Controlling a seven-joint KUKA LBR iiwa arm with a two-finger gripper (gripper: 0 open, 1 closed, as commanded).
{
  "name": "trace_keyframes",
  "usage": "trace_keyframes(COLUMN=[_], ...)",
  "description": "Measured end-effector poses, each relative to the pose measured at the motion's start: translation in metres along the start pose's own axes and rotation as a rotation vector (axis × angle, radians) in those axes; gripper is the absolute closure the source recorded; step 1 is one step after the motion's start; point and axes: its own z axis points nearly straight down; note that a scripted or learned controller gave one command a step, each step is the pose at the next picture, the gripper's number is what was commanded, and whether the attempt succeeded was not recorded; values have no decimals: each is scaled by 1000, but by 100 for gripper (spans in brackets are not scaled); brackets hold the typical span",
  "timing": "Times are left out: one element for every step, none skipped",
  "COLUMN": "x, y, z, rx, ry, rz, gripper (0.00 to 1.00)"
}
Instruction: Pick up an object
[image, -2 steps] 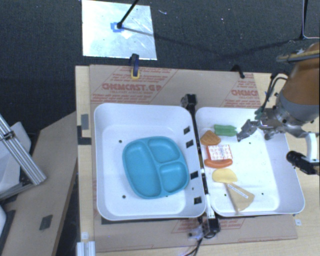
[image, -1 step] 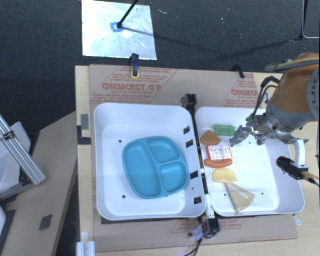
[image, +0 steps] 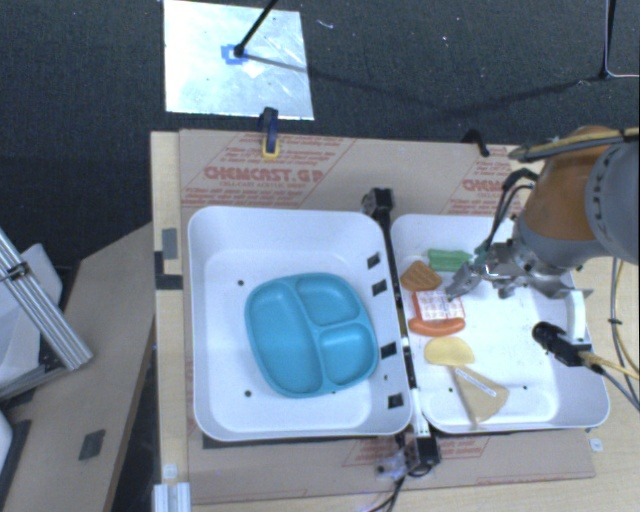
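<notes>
A: Camera view, looking down at a slant. Two white bins sit side by side on the counter (image: 250, 172). The left bin (image: 215, 330) carries one blue divided plate (image: 305, 335), lying flat near its middle.

B: And the right bin (image: 560, 370)?

A: Small pieces, all along its left half. At the top is a green piece (image: 445, 259). A brown rounded piece (image: 420, 275) lies just beside it, lower and to the left. Below these is a red-and-white checked piece (image: 437, 305) with an orange-red strip (image: 437, 326) touching its lower edge. Then comes a yellow piece (image: 449, 351), and nearest the front wall a tan wedge (image: 482, 395).

B: Position of the arm?

A: The grey arm (image: 560, 215) with its orange band reaches in from the right, over the top half of the right bin. The claw (image: 466, 276) is low among the upper pieces, just below the green piece, right of the brown one and above the checked one.

B: Spread or pressed together?

A: Cannot tell. The tip is small and blurred against the white floor of the bin.

B: Holding anything?

A: Nothing visibly between its tips. Green, brown and checked pieces all appear to lie on the bin floor. Whether the claw touches any of them I cannot tell. Yellow piece and tan wedge are well apart from it.
</notes>
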Motion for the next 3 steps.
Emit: trace_keyframes(x=[0, 1, -9], y=[3, 7, 10], z=[39, 24, -33], rx=[-4, -15, -5], ry=[3, 4, -2], rz=[1, 0, -1], gripper=[0, 100, 100])
